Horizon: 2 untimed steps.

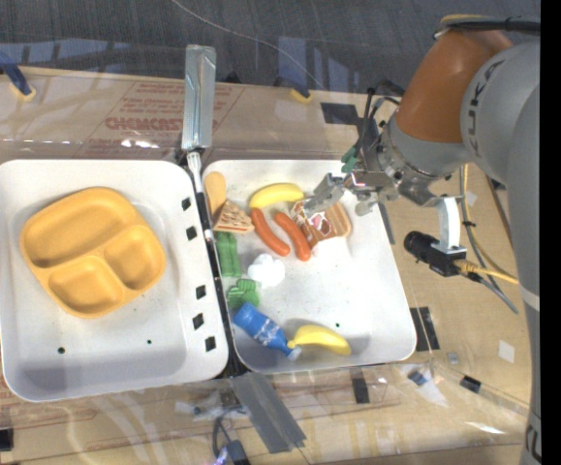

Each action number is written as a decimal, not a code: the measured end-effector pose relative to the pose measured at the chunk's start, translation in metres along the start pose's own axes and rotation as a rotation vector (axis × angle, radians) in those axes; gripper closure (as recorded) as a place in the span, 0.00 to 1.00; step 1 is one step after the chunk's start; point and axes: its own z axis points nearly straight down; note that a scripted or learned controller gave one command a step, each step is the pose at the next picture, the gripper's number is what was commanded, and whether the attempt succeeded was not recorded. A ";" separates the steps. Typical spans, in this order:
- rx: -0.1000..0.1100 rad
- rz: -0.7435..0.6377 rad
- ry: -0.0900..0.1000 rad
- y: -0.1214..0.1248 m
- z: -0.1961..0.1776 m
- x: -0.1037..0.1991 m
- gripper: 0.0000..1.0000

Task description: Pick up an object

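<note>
The arm leans in from the right, its gripper low over the right bin's far right corner, just above a bacon-striped toy; whether anything is pinched I cannot tell. Beside that toy lie two sausages, a banana, a toast slice and green pieces. Nearer the front sit a blue bottle and a second banana. A yellow divided tray lies in the left bin.

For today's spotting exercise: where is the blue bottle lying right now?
The blue bottle lies in the right bin, near its front-left corner, just left of a banana and below a white lump.
</note>
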 end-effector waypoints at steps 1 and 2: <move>0.006 -0.013 0.001 -0.019 0.143 -0.001 0.00; -0.016 -0.091 -0.004 0.005 -0.028 0.003 0.00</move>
